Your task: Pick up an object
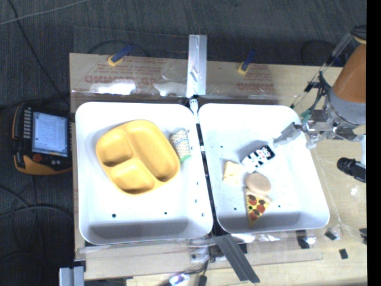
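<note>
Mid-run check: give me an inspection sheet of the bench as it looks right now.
Surface: two white bins side by side, left bin and right bin.
Job's things: right bin holds a black-and-white block, pale wedge, round tan piece and pizza slice.
Clutter: yellow tray and small patterned item in left bin.
Grippers: gripper over right bin's far right, nothing seen between fingers.
Cables: black leads on the floor.
Surroundings: pendant left of bench.
</note>
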Motion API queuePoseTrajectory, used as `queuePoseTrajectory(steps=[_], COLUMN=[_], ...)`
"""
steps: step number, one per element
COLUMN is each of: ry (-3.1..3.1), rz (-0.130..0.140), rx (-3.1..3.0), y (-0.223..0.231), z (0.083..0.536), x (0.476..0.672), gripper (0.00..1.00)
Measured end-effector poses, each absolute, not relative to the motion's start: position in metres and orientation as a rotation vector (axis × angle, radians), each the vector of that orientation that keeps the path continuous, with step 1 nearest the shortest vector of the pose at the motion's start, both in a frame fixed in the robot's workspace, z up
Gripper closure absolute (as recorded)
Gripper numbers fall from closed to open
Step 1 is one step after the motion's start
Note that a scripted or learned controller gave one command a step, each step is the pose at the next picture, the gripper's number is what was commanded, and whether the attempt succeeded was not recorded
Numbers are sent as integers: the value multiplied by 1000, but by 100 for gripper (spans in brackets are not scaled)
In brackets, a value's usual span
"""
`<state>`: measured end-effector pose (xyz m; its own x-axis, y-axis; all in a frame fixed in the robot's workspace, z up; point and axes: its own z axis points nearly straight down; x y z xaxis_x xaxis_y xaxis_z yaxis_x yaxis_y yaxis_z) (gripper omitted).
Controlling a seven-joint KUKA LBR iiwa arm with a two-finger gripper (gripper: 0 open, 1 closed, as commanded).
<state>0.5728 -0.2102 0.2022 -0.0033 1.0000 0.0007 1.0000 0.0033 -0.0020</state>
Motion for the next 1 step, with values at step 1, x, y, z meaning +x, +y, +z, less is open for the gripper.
queuePoseTrajectory(steps=[1], ry=[-2209], rz=[-10], rx=[-2243], y=[-153], z=[91], x=[544], gripper=[0])
